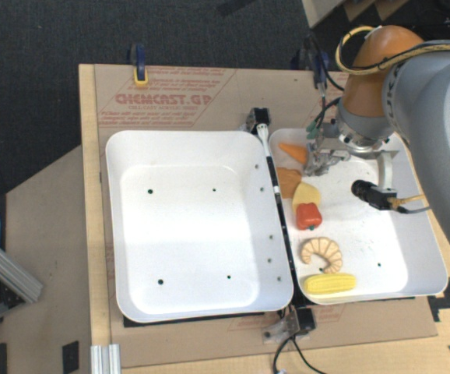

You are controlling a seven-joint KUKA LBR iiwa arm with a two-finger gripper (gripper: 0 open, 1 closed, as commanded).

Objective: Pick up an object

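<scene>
Left bin (131, 209) bare; right bin (396, 263) holds carrot (293, 152), pepper (309, 216), croissant (323, 252), corn (330, 284). Gripper (318, 162) hangs low just beside the carrot, nothing visibly held: seemingly the reach step. Next: settle squarely over one item, then close

The arm (431, 107) is a broad, smooth, rounded grey body. Above the wrist sits a glossy orange band (373, 68), domed on top. A yellow cable (353, 41) loops beside the band, with 1 dark cable alongside it. The end effector (318, 158) is small, built of grey metal parts.
</scene>
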